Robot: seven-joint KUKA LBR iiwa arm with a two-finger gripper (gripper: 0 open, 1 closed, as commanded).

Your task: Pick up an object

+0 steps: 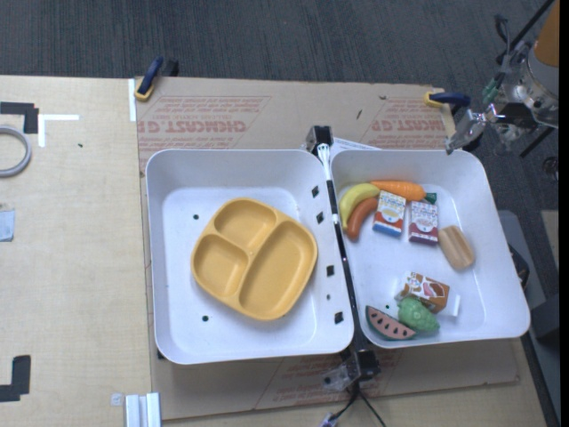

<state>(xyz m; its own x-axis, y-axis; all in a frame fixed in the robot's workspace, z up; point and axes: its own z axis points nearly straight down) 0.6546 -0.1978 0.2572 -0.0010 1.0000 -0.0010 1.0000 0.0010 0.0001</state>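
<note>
Nearest the camera, a watermelon slice [389, 325] lies by the right bin's [498, 238] front wall, touching a green toy [420, 316] with one snack packet [425, 290] just behind. Further back, one banana [354, 197], one sausage [358, 215], one carrot [398, 188], two small cartons [407, 218] and one bread piece [456, 246] are gathered loosely, probably so any can be picked. One yellow divided plate [255, 258] is kept in the left bin [169, 265]. The hand [476, 124] hangs over the counter [71, 238] beyond the right bin's far corner, nothing seen in it; whether it is open cannot be told.
</note>
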